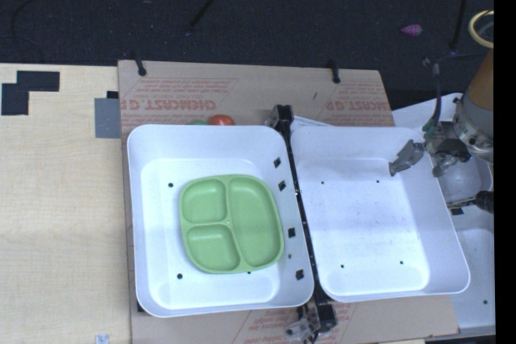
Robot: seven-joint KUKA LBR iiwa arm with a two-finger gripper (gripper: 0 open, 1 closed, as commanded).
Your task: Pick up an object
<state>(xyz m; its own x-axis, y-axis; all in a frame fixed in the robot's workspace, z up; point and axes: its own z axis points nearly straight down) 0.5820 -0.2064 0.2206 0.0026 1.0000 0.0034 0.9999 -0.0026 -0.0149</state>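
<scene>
A light green three-compartment plate (231,222) lies flat in the middle of the left white bin (153,165). My gripper (419,166) hovers at the upper right edge of the right white bin (379,270), far right of the plate. Its fingers (402,159) are spread apart with nothing between them. The grey arm with its orange band (482,84) comes in from the right edge.
A small red object (220,121) and a bit of green (196,122) peek out behind the left bin's back wall. A black divider (295,205) runs between the bins. Both bins sit on cardboard (242,97) over a wooden bench.
</scene>
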